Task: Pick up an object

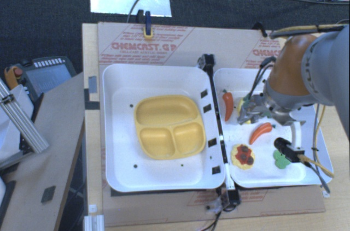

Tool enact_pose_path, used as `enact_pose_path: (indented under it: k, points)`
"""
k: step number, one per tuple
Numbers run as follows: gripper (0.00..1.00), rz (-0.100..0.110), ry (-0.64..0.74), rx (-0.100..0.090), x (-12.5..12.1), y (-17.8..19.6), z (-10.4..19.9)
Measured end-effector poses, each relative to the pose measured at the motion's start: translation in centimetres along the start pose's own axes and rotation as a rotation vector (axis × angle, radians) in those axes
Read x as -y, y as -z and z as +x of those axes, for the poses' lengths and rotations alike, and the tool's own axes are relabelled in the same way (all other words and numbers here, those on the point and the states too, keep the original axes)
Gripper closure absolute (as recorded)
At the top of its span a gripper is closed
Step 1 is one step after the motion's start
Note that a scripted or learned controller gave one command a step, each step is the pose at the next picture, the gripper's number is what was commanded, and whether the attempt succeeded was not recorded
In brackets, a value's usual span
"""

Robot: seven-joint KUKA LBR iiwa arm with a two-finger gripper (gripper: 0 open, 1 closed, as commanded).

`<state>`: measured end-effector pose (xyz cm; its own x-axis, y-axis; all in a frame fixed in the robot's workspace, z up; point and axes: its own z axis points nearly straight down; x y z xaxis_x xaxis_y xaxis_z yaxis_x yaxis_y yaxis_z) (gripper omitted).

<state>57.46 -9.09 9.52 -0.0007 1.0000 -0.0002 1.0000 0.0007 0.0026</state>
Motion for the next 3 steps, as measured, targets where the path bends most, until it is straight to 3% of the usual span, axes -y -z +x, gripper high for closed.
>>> enact_pose_path:
  k: [2,3]
  points:
    - [1.0,-0.006,0.004,0.001,-0.3,11.5,-0.5]
    - [1.0,-0.002,0.004,0.0,-0.4,13.3,-0.5]
